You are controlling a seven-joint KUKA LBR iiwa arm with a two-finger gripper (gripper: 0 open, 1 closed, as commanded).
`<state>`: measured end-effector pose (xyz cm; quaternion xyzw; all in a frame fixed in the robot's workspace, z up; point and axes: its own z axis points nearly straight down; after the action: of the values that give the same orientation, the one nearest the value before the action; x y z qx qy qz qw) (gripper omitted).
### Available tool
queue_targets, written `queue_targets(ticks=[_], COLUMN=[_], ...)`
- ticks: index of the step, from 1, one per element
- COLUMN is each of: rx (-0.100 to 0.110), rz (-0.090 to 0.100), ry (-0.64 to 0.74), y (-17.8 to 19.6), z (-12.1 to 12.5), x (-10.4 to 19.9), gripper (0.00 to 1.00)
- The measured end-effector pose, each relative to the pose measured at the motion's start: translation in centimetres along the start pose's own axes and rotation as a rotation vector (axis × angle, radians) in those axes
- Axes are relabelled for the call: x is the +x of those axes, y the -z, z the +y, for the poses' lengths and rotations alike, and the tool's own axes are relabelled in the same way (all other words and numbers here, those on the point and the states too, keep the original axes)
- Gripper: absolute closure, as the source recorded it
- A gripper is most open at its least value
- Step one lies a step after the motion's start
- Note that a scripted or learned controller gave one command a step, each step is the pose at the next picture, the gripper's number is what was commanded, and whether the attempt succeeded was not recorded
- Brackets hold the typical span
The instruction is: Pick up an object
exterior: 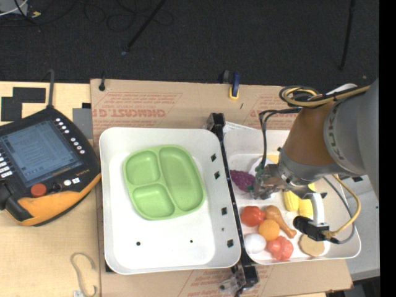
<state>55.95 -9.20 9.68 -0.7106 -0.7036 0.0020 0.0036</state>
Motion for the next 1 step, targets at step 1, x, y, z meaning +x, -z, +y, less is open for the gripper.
queue_targets(ticks=[1], rx=[-0.006], rz=[-0.002], ry=[0.005], y=[4.73], z=[0.11], x=[-1.00], gripper=[1.00])
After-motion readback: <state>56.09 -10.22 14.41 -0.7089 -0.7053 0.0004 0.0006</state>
